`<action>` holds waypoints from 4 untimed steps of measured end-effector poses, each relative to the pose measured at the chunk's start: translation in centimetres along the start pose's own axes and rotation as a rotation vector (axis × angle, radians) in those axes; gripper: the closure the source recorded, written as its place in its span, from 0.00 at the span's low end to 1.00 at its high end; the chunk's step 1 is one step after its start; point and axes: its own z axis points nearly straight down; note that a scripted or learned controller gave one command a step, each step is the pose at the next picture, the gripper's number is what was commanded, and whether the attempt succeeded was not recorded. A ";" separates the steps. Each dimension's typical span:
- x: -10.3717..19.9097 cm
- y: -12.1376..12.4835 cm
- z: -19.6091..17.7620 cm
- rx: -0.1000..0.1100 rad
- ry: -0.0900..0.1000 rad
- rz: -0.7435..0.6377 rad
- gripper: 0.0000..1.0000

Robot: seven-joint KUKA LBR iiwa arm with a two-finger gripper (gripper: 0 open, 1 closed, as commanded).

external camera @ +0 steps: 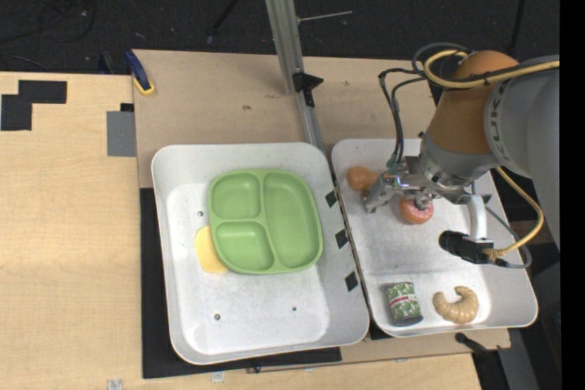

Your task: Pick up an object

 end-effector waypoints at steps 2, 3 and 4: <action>-0.3 0.4 1.2 -0.019 -0.009 0.005 1.00; -0.4 0.1 -5.1 -0.010 -0.001 0.005 1.00; 0.3 0.9 -10.2 -0.011 -0.001 0.001 1.00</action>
